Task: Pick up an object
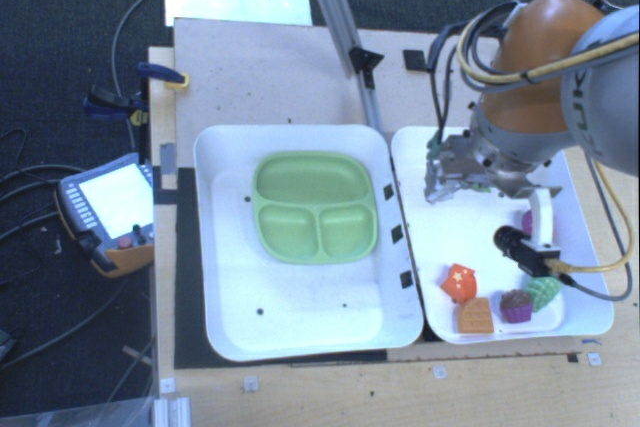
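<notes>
Camera view looks down on a tabletop (250,65) carrying two shallow white bins side by side. The left bin (230,305) holds a pale green divided plate (316,207), which lies flat near that bin's far half, with one long section on the far side and two smaller ones on the near side.

The right bin (440,245) is the landmark for the rest. The grey arm with its orange band (545,40) reaches over the far part of this bin, and the pincer (445,183) hangs above the bin's far-left area, near the wall shared with the left bin. Whether it is spread or pressed together cannot be told from this slant; nothing is seen between its tips.

The small objects sit clustered in the near-right corner of the right bin, well apart from the pincer: a red piece with a pale spot (459,282), an orange block (476,316) just in front of it, a purple toy (517,306) and a green toy (544,291) touching it on the right.
</notes>
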Motion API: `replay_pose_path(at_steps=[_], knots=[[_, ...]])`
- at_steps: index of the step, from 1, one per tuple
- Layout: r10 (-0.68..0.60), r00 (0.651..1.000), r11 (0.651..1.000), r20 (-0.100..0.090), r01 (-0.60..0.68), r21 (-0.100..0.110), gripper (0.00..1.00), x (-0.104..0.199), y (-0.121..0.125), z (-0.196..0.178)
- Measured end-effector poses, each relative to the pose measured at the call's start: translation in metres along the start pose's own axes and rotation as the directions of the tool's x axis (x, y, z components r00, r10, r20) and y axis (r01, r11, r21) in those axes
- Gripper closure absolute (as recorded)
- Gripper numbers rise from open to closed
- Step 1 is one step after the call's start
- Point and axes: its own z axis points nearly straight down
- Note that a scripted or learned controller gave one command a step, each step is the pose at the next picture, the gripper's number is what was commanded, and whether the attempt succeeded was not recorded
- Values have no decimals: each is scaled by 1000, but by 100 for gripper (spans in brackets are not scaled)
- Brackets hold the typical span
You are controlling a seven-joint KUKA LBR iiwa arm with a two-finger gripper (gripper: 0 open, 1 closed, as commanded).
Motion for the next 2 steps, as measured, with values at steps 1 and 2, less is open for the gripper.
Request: replay_pose_path(at_steps=[1,2], knots=[[-1,1000,1000,0,1,-1,100,56,-13,15],[-1,1000,1000,0,1,-3,100,109,-19,6]])
